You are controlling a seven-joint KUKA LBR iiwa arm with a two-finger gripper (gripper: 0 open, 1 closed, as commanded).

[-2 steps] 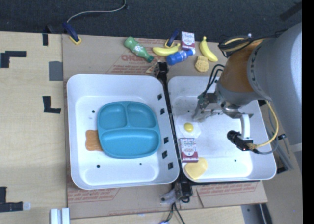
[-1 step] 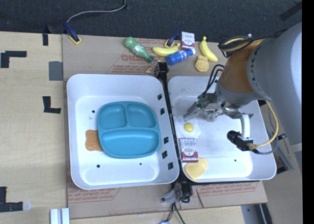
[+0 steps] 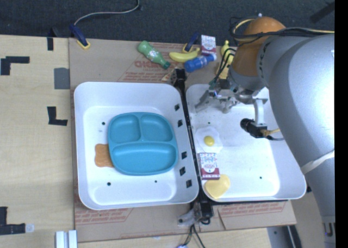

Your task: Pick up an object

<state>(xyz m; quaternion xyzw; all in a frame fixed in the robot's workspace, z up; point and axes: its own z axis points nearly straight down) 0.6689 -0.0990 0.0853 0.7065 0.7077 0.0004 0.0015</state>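
Observation:
My gripper [image 3: 215,103] hangs over the far left corner of the right bin [image 3: 272,165], fingers spread and pointing down, nothing between them. Below it in that bin lie a toy fried egg [image 3: 209,140], a small red and white carton [image 3: 209,166] and a yellow rounded piece [image 3: 217,186], lined up along the bin's left side. The egg is the closest, a short way toward the front from the fingertips. The left bin [image 3: 92,105] holds a blue divided plate [image 3: 143,142] with a tan piece [image 3: 101,155] sticking out from under its left edge.
Behind the bins, on the cardboard, lie a green bottle [image 3: 152,54], a yellow banana [image 3: 184,55], a blue bottle [image 3: 198,63] and a small box [image 3: 208,42]. A black divider with clips [image 3: 185,132] runs between the bins. The grey arm covers the right bin's far right side.

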